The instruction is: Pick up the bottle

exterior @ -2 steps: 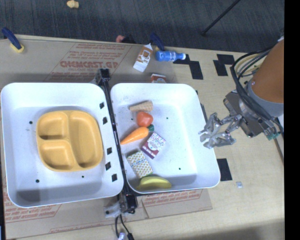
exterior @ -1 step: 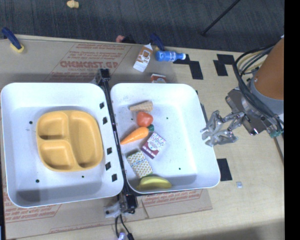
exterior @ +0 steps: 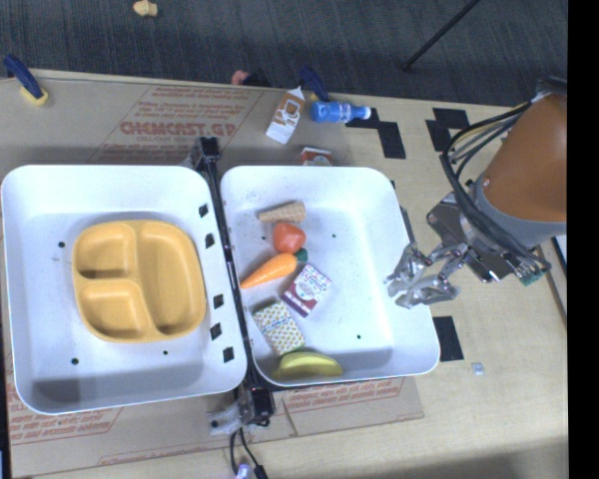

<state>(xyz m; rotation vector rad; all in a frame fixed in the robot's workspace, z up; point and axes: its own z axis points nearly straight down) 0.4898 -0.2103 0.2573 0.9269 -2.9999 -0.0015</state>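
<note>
The bottle point(exterior: 334, 113) is small and blue with a pale cap end. It lies on its side on the bench behind the right bin point(exterior: 379, 193), outside both bins. My gripper point(exterior: 411, 279) hangs over that bin's right rim, well in front of and to the right of the bottle. Its metal fingers point(exterior: 407, 263) look spread, with nothing between them. The grey arm with its orange band point(exterior: 534, 163) comes in from the right.
The right bin holds a wafer point(exterior: 283, 212), a red tomato point(exterior: 289, 237), a carrot point(exterior: 270, 270), two small packets point(exterior: 306, 289) and a banana point(exterior: 307, 365). A yellow divided plate point(exterior: 140, 277) sits in the left bin. A small carton point(exterior: 286, 118) lies next to the bottle.
</note>
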